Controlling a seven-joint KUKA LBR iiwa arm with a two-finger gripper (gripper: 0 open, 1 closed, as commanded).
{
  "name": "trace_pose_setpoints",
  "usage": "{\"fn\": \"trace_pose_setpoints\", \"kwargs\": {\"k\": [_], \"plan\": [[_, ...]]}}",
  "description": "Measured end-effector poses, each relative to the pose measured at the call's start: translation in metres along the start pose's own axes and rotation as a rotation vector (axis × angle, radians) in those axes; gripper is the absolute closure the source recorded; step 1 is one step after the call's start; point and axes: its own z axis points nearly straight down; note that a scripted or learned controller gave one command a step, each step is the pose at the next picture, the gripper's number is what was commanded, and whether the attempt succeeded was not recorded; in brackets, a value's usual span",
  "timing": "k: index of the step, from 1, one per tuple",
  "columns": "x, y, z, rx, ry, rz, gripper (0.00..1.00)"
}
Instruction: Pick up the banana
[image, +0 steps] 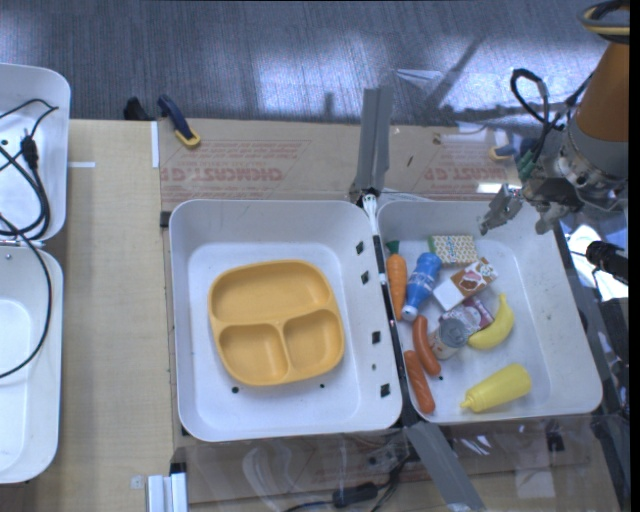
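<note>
The yellow banana lies curved in the right bin, right of a small jar and below a brown snack packet. My gripper hangs over the bin's far right corner, well above and behind the banana, with its two fingers spread apart and nothing between them. The orange band of the arm shows at the top right.
Around the banana lie a yellow mustard bottle, a blue bottle, a carrot, sausages and a checked packet. The left bin holds a yellow divided plate. Cables hang beside the arm.
</note>
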Motion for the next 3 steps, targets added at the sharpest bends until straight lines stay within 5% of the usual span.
{"fn": "trace_pose_setpoints", "kwargs": {"k": [1, 2, 3], "plan": [[-0.057, -0.033, 0.075, 0.0, 0.0, -0.152, 0.0], [-0.066, -0.064, 0.171, -0.011, -0.003, -0.238, 0.0], [-0.064, -0.063, 0.164, -0.009, 0.002, -0.238, 1.0]]}}
